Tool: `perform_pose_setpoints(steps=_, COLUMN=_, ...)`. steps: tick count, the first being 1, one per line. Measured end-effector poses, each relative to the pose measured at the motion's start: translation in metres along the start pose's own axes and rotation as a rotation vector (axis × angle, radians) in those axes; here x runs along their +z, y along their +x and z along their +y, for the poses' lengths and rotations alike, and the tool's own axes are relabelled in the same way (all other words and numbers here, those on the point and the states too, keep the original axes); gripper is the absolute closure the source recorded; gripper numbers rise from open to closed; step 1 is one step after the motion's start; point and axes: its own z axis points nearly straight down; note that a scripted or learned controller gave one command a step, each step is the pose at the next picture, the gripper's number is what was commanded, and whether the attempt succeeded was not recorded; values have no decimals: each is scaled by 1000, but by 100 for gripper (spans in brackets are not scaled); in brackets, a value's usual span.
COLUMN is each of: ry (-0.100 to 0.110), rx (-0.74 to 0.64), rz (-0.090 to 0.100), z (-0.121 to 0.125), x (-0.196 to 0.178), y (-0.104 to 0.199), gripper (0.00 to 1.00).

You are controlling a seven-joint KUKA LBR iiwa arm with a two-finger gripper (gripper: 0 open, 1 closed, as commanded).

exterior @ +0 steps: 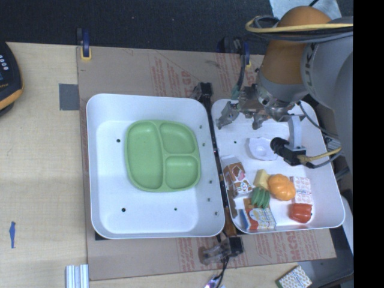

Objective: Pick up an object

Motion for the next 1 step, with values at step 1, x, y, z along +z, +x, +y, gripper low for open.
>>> perform_pose_setpoints(steps=1, ry=7, rx=10, rz=-3, z=-45, x=55, y=-89, gripper=0)
